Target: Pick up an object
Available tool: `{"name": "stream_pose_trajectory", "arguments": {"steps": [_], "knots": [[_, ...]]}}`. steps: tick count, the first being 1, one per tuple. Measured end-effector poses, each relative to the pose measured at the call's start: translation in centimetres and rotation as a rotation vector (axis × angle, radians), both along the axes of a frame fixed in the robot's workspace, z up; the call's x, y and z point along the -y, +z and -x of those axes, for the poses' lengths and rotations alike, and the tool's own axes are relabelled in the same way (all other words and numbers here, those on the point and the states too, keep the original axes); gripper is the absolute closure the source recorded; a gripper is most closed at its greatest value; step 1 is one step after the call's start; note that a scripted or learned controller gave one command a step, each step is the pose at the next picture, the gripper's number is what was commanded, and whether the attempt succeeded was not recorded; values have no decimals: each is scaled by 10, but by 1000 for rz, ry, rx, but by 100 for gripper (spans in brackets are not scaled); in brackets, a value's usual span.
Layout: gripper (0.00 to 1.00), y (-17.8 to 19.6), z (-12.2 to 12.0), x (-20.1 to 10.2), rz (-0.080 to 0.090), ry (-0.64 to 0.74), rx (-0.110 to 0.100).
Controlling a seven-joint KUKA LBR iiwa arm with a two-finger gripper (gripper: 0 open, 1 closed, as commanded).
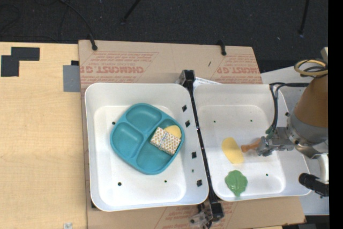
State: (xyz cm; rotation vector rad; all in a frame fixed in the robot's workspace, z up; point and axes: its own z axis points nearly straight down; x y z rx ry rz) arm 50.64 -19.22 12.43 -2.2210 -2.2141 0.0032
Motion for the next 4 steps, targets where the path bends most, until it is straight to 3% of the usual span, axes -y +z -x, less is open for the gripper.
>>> {"name": "stream_pose_trajectory", "arguments": {"steps": [3,4], "knots": [[100,157,-2,9,4,5,9],[100,158,-5,-49,0,9,3]]}}
